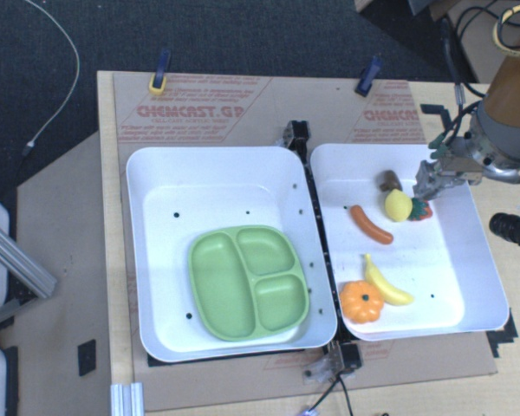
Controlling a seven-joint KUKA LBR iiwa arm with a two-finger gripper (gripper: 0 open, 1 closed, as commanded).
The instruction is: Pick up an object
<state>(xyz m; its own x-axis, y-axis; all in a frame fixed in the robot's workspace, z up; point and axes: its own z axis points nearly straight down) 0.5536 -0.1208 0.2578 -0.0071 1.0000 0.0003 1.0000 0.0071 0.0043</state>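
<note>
Right bin (468, 315) holds, largest to smallest: orange toy pumpkin (362, 302) and toy banana (386, 285) touching at the near edge, red-orange sausage-shaped piece (370, 224) mid-bin, and a small yellow lemon-like ball (399, 205) toward the far side, with a brown item (389, 180) just behind it. The ball is judged light, rigid and smooth, so it may roll or slip; best taken across its middle. Gripper (426, 193) sits just beside the ball at its right; whether it is released, clenched or grasping cannot be told.
</note>
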